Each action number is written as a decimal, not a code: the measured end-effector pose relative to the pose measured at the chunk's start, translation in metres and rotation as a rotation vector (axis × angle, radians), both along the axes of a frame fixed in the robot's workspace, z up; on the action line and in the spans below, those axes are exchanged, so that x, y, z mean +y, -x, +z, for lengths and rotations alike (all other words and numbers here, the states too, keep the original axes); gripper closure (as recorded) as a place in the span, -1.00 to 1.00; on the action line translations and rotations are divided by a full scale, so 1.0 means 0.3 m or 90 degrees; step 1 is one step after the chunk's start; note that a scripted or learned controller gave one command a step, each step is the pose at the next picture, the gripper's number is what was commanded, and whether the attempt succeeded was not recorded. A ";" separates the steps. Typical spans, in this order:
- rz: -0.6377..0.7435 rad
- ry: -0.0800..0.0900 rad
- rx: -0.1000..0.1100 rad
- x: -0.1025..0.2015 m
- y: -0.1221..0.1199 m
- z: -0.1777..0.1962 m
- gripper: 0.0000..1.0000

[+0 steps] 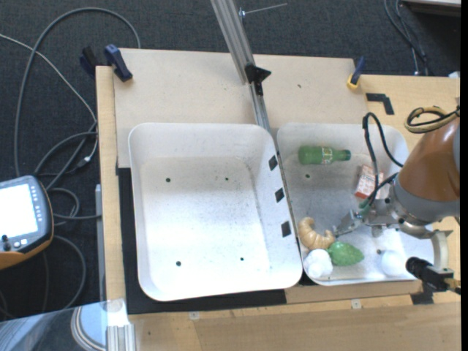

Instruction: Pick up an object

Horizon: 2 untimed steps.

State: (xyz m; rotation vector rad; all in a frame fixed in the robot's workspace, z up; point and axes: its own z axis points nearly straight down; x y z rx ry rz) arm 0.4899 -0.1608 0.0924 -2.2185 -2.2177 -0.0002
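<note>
The right bin (333, 134) holds several objects. A green bottle (324, 154) lies on its side near the far wall. A red and white packet (364, 181) rests to its right. At the front lie a tan croissant-shaped piece (314, 232), a green lump (345, 254) and a white ball (319, 263). Another white object (393, 263) sits in the front right corner. My gripper (344, 227) is low in the right bin, pointing left, just right of the tan piece and above the green lump. I see nothing held in it.
The left bin (146, 145) stands beside the right one, split from it by a raised wall with black clips (278, 194). A metal pole (232, 31) slants up from the back. Cables trail over the arm's orange band (431, 163). A pendant (22, 218) lies off the bench, left.
</note>
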 end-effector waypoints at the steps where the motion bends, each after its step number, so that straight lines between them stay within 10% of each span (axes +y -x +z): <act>1: 0.000 0.000 -0.002 0.001 -0.003 0.036 1.00; 2: 0.002 0.003 -0.007 0.020 -0.034 0.230 1.00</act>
